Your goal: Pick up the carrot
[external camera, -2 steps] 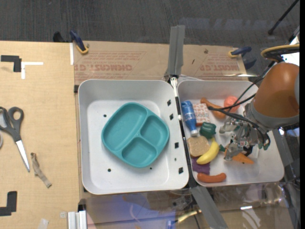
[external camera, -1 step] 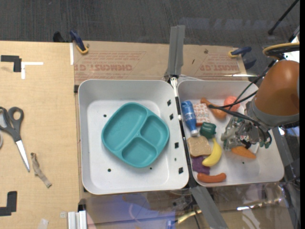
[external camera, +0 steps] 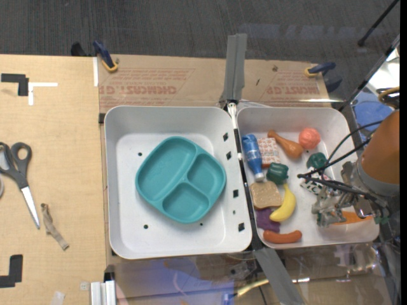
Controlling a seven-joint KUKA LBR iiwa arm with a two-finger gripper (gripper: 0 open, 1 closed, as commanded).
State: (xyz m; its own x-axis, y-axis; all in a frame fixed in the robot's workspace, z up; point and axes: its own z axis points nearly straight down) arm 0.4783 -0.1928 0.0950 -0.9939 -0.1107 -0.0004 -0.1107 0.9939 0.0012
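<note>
Carrot (external camera: 355,218) lies at the right bin's (external camera: 337,115) lower right corner, an orange sliver directly against the gripper (external camera: 331,213), apparently between its tips. Finger state: cannot tell from this view. Left bin (external camera: 121,170) holds a teal divided plate (external camera: 181,180).

We cannot make out the gripper (external camera: 332,210) fingers: they blur into a tangle of metal and cables at the right bin's (external camera: 289,112) near right corner. Just right of the gripper, an orange sliver, perhaps the carrot (external camera: 353,217), shows partly, its far end covered by the wrist. Whether anything touches it we cannot tell. Above the gripper, the arm (external camera: 385,154) is cut off by the right edge. Left of the gripper, a purple item (external camera: 262,220) hides under the banana (external camera: 284,206) and bread slice (external camera: 266,195).
</note>
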